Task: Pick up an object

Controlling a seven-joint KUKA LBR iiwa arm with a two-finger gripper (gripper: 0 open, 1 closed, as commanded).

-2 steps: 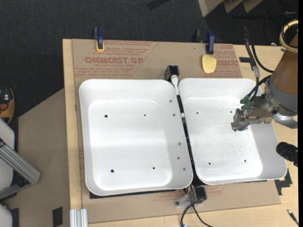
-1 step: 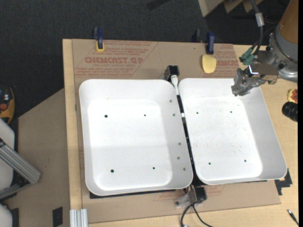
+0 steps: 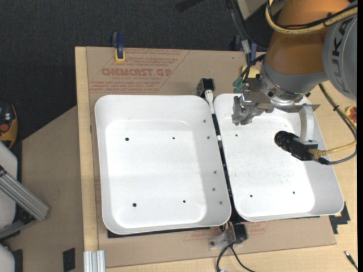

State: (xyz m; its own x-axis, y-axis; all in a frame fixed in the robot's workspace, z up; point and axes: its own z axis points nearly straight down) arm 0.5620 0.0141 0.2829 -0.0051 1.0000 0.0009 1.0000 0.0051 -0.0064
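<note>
My gripper [image 3: 244, 113] is a small grey metal piece under the orange and grey wrist [image 3: 295, 44]. It hangs over the back left part of the right bin [image 3: 272, 203], close to the rim between the two bins. A black cylinder [image 3: 290, 143] on a white bracket, with a yellow cable running off to the right, juts out below the wrist over the same bin. I cannot tell whether it belongs to the arm. The white floor under the gripper is bare.
The left bin [image 3: 113, 169] shows a white floor with small dark dots. A black divider strip [image 3: 218, 146] runs between the bins. Both bins rest on a brown board [image 3: 85, 95] with a blue clamp [image 3: 118, 45] at its back edge.
</note>
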